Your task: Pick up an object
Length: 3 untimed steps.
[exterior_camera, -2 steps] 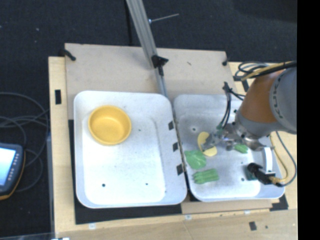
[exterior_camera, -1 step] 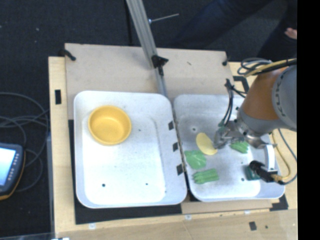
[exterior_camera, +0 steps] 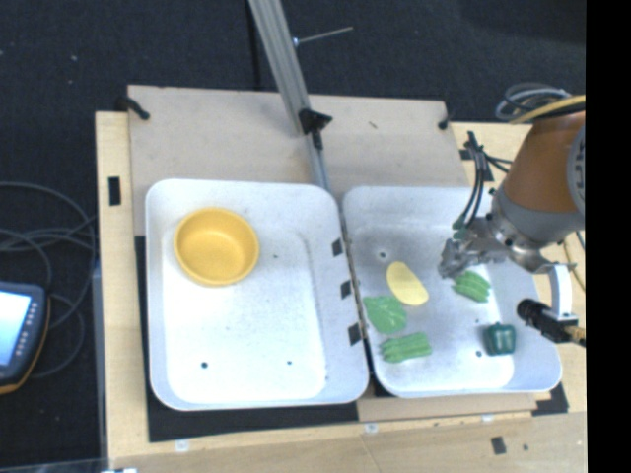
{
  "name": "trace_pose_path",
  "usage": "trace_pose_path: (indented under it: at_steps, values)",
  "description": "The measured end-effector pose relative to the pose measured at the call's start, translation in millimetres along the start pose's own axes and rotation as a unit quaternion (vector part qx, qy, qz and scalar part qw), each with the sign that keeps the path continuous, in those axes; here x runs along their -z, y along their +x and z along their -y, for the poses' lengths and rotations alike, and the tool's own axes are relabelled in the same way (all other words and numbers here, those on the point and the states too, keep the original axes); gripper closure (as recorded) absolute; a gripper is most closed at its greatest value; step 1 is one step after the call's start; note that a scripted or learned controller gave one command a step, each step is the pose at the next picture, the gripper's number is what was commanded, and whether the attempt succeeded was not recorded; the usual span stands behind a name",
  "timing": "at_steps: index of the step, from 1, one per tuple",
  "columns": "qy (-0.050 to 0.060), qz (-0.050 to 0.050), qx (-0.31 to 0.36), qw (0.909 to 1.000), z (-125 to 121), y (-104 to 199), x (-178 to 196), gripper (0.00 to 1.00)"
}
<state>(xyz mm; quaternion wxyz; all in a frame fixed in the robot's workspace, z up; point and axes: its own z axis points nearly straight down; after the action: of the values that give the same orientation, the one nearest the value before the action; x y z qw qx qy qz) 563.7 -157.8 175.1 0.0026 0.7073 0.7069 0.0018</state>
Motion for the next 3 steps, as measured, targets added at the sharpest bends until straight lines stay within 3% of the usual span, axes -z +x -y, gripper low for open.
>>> trace_pose_path:
  at_steps: [2,3]
  values:
    - [0.001,0.0,0.0,1.0,5.9,5.5,88.1,1.0]
    - [0.002,-0.001,0.002,1.0,15.7,55.5,94.9,1.0]
